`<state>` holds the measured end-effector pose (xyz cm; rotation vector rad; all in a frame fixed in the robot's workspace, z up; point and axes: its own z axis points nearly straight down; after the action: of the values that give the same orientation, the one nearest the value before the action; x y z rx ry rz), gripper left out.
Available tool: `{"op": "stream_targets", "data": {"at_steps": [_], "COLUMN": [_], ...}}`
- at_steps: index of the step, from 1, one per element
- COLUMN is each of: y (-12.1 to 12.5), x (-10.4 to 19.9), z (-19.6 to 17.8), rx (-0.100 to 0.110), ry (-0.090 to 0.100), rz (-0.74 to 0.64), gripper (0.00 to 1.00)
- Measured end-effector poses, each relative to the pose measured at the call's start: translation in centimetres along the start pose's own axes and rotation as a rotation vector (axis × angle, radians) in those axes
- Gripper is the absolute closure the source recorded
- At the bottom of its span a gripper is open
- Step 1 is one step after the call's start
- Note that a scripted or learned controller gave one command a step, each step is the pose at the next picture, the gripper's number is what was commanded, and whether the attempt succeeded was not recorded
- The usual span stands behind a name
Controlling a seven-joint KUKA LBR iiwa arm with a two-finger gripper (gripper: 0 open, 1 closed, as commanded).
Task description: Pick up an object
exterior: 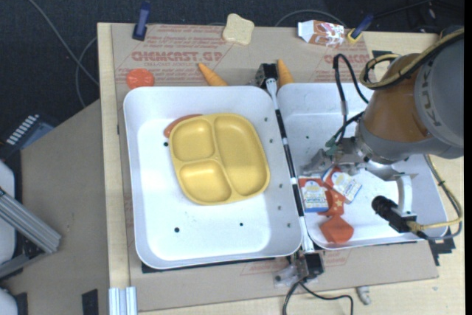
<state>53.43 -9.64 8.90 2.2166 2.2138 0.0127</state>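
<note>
My gripper (327, 158) is low in the right bin (310, 103), near its left-centre, under the grey arm with its orange band (394, 111). Just below and right of it lie a small red and white packet (313, 195) and a second red and white packet (344, 185), overlapping each other. A red rounded object (338, 230) rests at the bin's front edge. The arm's body hides the right part of this bin. In the left bin (147, 181) sits a yellow divided plate (218, 157), with a red item (175, 125) poking out from under its back-left corner.
On the cardboard behind the bins lie a bread slice (238, 28), a blue item (141, 20), an orange disc (138, 77), two carrot-like pieces (212, 74), a small carton (322, 32) and a blue clip (360, 27). A black cable (339, 85) loops over the right bin.
</note>
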Motion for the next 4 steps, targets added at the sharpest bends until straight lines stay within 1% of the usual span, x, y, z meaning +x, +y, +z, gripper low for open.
{"op": "stream_targets", "data": {"at_steps": [1,2,3,4], "y": [0.0,-0.1,-5.3,-5.3], "x": [0.0,0.0,-0.7,-0.7], "z": [-0.8,-0.8,0.2,-0.7], "rx": [0.001,0.002,0.004,0.003], "ry": [0.000,0.000,-0.001,-0.003], "rz": [0.000,0.000,-0.001,0.000], "gripper": [1.00,0.00,0.00,1.00]}}
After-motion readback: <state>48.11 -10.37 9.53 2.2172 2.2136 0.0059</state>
